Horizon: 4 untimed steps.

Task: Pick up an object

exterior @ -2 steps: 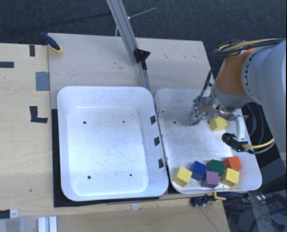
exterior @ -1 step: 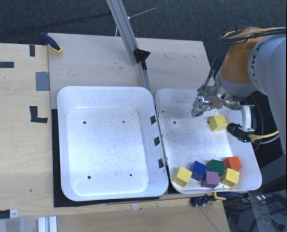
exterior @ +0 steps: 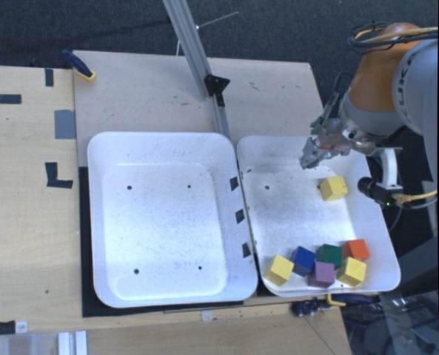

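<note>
In the right bin [exterior: 278, 220], a lone yellow cube [exterior: 333, 188] lies near the far right side. My gripper [exterior: 312, 159] hangs just up and left of that cube, apart from it, with nothing visible between its fingers. Along the bin's near edge sits a cluster of cubes: yellow [exterior: 280, 269], blue [exterior: 303, 259], green [exterior: 329, 254], purple [exterior: 323, 273], orange [exterior: 357, 249] and another yellow [exterior: 352, 271].
The left bin [exterior: 163, 213] stands beside the right one. A slanted metal pole [exterior: 193, 46] runs from the top down to the gap between the bins. The grey and orange arm [exterior: 386, 80] comes in from the right.
</note>
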Motion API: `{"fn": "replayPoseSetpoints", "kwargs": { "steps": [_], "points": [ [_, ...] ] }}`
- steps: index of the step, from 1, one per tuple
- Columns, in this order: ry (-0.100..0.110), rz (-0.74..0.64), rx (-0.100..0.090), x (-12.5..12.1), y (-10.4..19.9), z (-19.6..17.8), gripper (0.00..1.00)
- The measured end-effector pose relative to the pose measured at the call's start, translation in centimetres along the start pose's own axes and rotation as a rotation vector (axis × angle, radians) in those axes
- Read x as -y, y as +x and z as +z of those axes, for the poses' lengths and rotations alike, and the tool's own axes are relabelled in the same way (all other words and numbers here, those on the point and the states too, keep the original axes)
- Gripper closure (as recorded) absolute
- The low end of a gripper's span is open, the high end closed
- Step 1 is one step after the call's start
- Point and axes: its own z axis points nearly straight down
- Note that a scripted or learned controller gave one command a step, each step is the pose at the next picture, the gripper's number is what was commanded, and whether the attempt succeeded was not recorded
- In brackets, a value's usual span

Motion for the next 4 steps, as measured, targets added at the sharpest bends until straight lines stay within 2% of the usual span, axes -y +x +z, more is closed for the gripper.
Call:
{"fn": "replayPoseSetpoints", "kwargs": {
  "steps": [1, 4],
  "points": [
    [-0.002, 0.0, 0.001, -0.1, 0.0, -5.3, 1.0],
    [0.005, -0.005, -0.002, -0.7, 14.8, -3.0, 1.0]
  ]
}}
